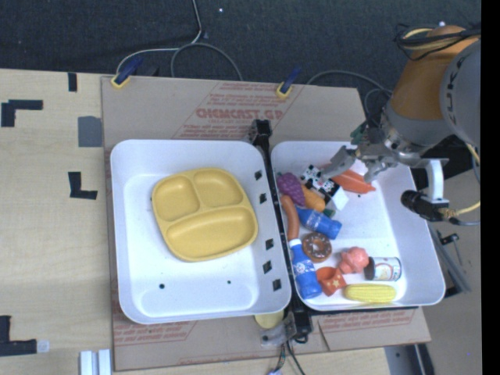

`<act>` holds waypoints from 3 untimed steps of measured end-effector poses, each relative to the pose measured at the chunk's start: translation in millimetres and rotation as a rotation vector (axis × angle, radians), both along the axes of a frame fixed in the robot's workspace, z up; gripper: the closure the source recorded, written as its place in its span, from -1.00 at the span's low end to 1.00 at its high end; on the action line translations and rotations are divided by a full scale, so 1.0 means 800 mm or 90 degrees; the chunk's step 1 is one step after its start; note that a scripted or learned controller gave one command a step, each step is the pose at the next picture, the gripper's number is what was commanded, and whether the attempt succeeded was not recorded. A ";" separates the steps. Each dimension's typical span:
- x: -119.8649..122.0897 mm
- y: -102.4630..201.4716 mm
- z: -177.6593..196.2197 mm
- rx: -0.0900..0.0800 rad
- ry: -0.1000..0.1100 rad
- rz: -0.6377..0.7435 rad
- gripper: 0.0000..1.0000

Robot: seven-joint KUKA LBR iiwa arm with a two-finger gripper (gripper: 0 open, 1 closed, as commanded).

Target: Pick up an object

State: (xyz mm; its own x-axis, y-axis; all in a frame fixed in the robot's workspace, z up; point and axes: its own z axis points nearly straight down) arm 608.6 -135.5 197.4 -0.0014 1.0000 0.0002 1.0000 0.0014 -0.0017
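Observation:
My gripper (353, 165) hangs over the upper part of the right bin (410, 233), just above an orange-red carrot-like toy (358, 183). Whether it touches that toy is unclear. To its left lie a black and white cow toy (316, 180), purple grapes (288, 184) and a white block (338, 200). Lower down are a blue bottle (320, 224), a brown donut (316, 247), a pink toy (353, 258), a small can (385, 269), a red pepper (330, 281) and a yellow corn cob (369, 292).
The left bin (133, 170) holds a yellow divided plate (205, 213). A black divider (269, 209) runs between the bins. Bare white floor lies in the right half of the right bin. Cables run across the dark backdrop behind the bench.

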 end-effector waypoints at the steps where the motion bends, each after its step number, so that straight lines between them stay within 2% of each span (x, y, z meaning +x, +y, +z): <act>1: -0.032 -0.072 -0.036 -0.002 0.002 -0.004 -1.00; 2: 0.046 -0.064 -0.115 -0.001 -0.001 -0.001 -1.00; 3: 0.026 -0.060 -0.139 -0.003 -0.003 0.000 -1.00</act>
